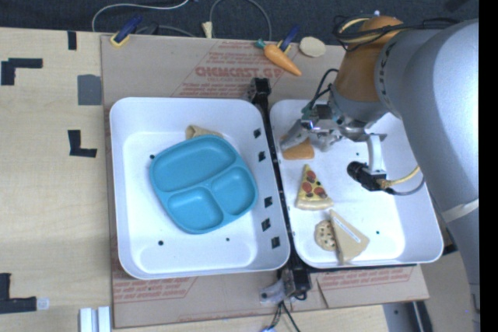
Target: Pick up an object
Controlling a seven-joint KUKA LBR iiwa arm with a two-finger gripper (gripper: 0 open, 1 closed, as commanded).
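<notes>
My gripper hangs low over the upper left part of the right bin. Right under it, touching or nearly touching, lies a small tan-orange bread-like piece. Further toward the front of the same bin lie a pizza slice, a round cookie and a pale wedge-shaped sandwich piece. The left bin holds a blue divided plate with a tan piece peeking out behind it.
A toy carrot and a beige round item lie on the cardboard behind the bins. The black divider between the bins runs just left of the gripper. The arm's grey body covers the right bin's far right side.
</notes>
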